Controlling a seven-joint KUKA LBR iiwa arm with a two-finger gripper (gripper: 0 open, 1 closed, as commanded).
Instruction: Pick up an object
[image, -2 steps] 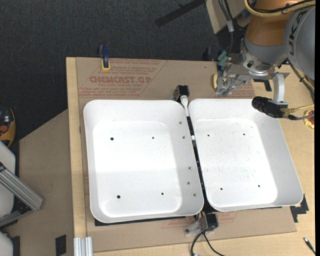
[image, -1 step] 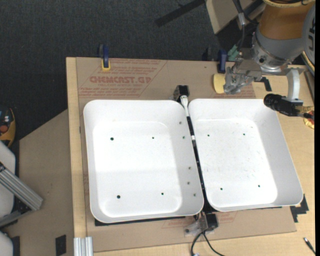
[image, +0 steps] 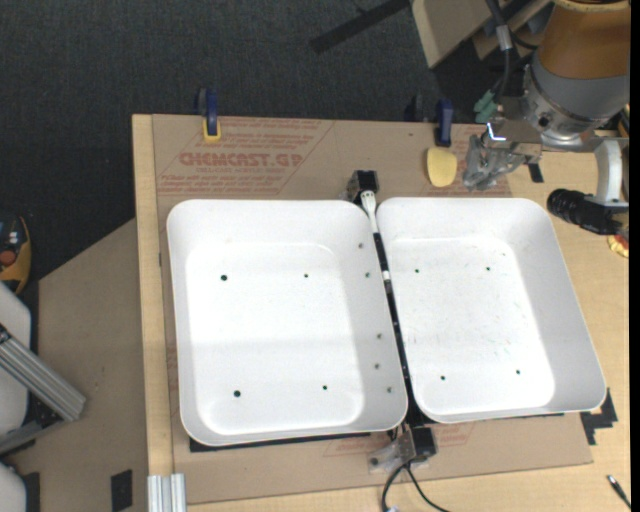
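Observation:
A small pale yellow object (image: 441, 166) lies on the brown board just beyond the far left corner of the right bin (image: 572, 300). My gripper (image: 486, 168) hangs at the back of the bench, behind that bin's far rim and a little to the right of the yellow object. Nothing shows between the gripper and the object, which sits apart from it. The grey arm with its orange band (image: 585, 40) comes in from the upper right.
The left bin (image: 183, 330) stands beside the right one, and a black strip with clips (image: 364, 186) joins them. Two blue clamps (image: 209, 104) (image: 444, 120) hold the board's far edge. Cables and a bracket sit at the front edge (image: 410, 450).

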